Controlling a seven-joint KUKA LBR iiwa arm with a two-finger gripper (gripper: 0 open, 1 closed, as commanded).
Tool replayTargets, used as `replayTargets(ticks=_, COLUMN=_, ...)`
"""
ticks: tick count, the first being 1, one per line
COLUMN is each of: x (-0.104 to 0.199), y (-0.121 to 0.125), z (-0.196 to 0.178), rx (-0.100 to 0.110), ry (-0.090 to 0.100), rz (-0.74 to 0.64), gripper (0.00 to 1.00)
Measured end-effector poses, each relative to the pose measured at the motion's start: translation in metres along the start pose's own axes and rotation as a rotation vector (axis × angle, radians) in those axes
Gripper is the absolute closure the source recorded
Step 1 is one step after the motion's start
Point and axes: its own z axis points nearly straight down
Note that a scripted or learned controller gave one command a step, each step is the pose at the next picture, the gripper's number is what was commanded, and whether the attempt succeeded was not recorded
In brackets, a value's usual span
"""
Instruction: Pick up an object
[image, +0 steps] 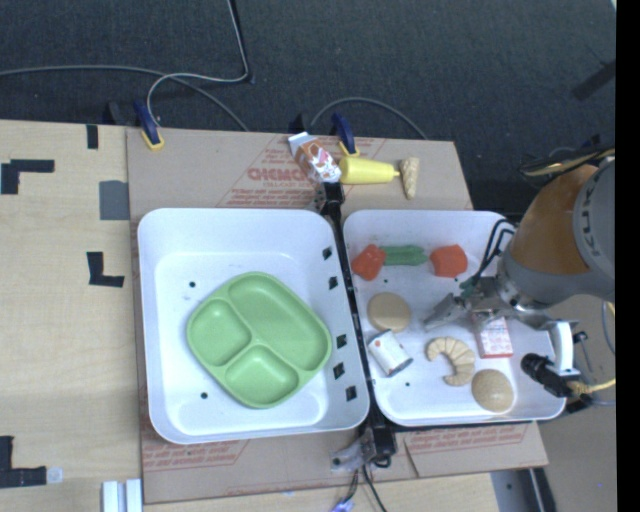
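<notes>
Bench (60, 300) carries two white bins. Left bin (165, 250) holds a green tray (258, 338). Claw (445, 310) low in right bin (420, 222), fingers' state cannot be told, beside croissant (452, 357) and bun (389, 311).

croissant (451, 357): tan, curved, flat in right bin
bread roll (492, 390): round, brown, near front corner
bun (389, 311): pale, round
red pieces (449, 261): two, far side, green item between
</notes>
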Motion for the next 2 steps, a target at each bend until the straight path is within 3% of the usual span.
replayTargets(ticks=1, x=0.052, y=0.068, z=0.016, rx=-0.008, ry=-0.006, rz=0.001, gripper=0.00)
replayTargets(ticks=2, x=0.069, y=0.118, z=0.018, rx=0.045, ry=-0.012, rz=0.002, gripper=0.00)
